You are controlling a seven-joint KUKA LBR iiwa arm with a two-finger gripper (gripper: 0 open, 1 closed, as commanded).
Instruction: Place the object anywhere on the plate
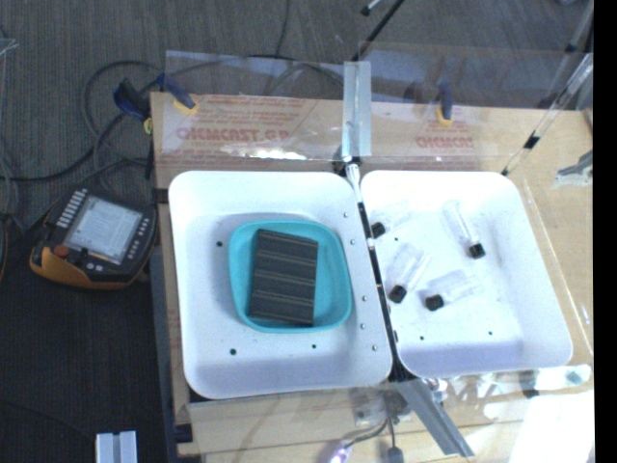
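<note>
A teal plate (335,270) lies in the middle of the left white bin (201,258). A dark grey ribbed rectangular block (284,278) rests flat on the plate, its long side running near to far and slightly tilted. It covers most of the plate's centre, with teal rim showing all around it.
The right white bin (516,331) holds several clear vials with black caps, among them one (461,228) at the back and one (449,288) near the middle. A clear plastic wall (280,95) rises behind the bins. A teach pendant (96,234) lies on the floor at left.
</note>
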